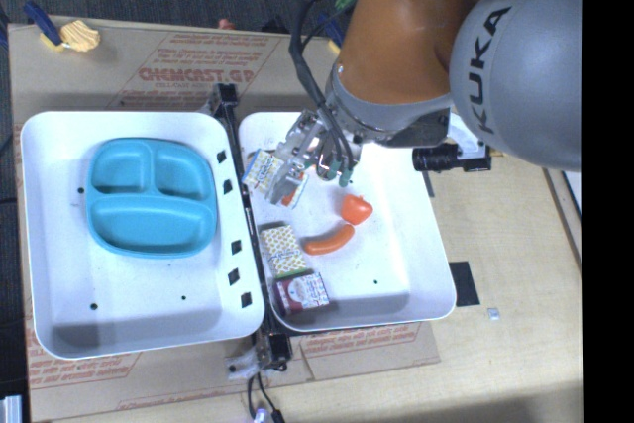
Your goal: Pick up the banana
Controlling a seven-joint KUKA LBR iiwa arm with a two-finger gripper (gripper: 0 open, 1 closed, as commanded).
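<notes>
1. Banana: not identified with certainty. The only yellow item is a pale lump (81,37) on the cardboard (188,64), outside both bins, well apart up-left of the fingers (287,181).
2. It is stubby, with its long axis roughly left-right; which way it points can't be told.
3. Fingers: over the right bin (421,287), just beside a blue-white packet (262,169). Whether they are open or closed can't be told.
4. A curved orange piece (328,240) lies near, below-right of the fingers.

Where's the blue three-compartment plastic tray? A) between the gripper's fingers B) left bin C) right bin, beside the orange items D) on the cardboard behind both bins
B: the blue three-compartment plastic tray lies flat inside the left shallow white bin, while the gripper sits over the right shallow white bin, apart from the tray.
</notes>
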